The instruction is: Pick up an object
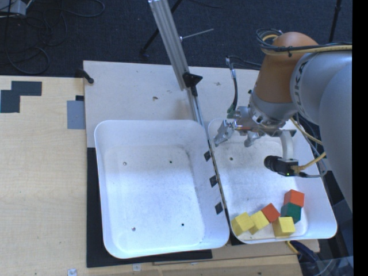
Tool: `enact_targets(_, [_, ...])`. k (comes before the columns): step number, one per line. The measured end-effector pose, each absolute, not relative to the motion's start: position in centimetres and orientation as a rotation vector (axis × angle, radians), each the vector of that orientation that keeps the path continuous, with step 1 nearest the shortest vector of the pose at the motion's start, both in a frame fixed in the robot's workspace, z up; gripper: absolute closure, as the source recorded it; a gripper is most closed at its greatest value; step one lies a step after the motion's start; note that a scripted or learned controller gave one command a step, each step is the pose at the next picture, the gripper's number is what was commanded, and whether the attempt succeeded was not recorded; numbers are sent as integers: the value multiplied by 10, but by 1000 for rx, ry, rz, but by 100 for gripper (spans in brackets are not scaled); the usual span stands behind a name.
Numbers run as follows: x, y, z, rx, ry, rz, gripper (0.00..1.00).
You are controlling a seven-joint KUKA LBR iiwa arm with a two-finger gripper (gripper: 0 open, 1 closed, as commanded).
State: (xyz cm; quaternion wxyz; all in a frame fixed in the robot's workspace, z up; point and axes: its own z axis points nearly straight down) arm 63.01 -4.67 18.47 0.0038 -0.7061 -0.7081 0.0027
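The left bin (155,234) lies bare on the table (40,171); between the bins stands a slanted aluminium post (172,45), its foot near the divider with black clips (214,181); in the right bin (325,226) the tool (238,132) hangs over the far end, its two fingers spread and pinching nothing; a black cable plug (280,165) dangles just beneath the wrist. The task's things sit well apart from the tool, clustered at the near right corner: two yellow cubes (250,221), an orange cube (270,213), a third yellow cube (283,226), a green cube (292,211) and a red-orange cube (294,198), several touching. We judge the chief risk to be the crowding; fingers closing on one cube may strike a neighbour and push it aside, or jam against the bin wall; the hanging plug might also drag across the cubes.
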Motion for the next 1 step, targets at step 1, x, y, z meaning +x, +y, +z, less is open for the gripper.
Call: enact_targets(1, [631, -47, 190, -2214, -2226, 4, 0])
